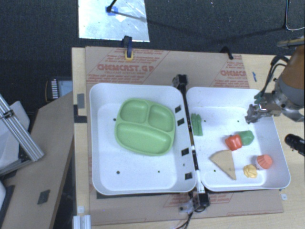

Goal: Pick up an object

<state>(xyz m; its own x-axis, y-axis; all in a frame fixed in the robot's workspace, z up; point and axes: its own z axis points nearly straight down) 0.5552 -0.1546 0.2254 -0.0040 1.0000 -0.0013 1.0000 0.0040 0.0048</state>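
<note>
Objects for picking all sat in the right bin (281, 142), spread out, none of them in the claw. Going by a clock face on that bin: a green strip (196, 124) lay at about 9 o'clock, close to the divider between the bins. Near the centre sat a red piece (233, 142) touching a darker green piece (247, 137) on its 3 o'clock side, looked like a toy tomato or pepper, but hard to say. A tan wedge (225, 163) lay around 6 o'clock. Just off it, toward 5 o'clock, was a small yellow lump (250, 171), and beside that an orange and white thing (264, 162) at roughly 4 o'clock.

The gripper (253, 112) hung over the bin's 2 o'clock area, near the far right wall, well apart from every item. Its tip was too small and dark, so I couldn't tell its state.

The left bin (102, 142) held a light green divided plate (145, 126), three compartments, sitting around the middle. Both bins rested on a cardboard sheet (157, 66).
</note>
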